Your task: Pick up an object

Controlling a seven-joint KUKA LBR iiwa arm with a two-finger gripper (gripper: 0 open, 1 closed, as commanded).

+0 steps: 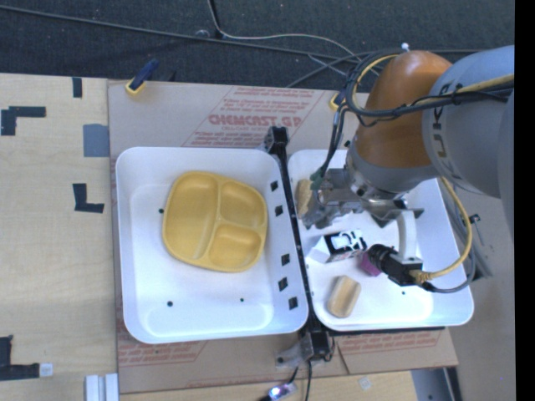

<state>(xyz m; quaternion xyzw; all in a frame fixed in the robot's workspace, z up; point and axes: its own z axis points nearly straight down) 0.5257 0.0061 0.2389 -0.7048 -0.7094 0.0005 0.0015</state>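
Note:
A yellow divided plate (216,221) lies in the left bin (142,291). In the right bin (447,307) a tan block (343,296) rests near the front, and a small purple item (369,262) sits behind it beside a black-and-white tag (343,243). A pale tan object (303,197) pokes out by the divider under the arm. My gripper (334,211) hangs low over the right bin's left part, beneath the grey wrist and orange band (405,98). The wrist hides much of the bin's back.
A black divider strip (288,241) runs between the two bins. Cables loop around the arm and across the dark floor behind. The bins sit on a cardboard sheet (251,115) on the wooden bench. A yellow cable (451,266) curves along the right bin's right side.

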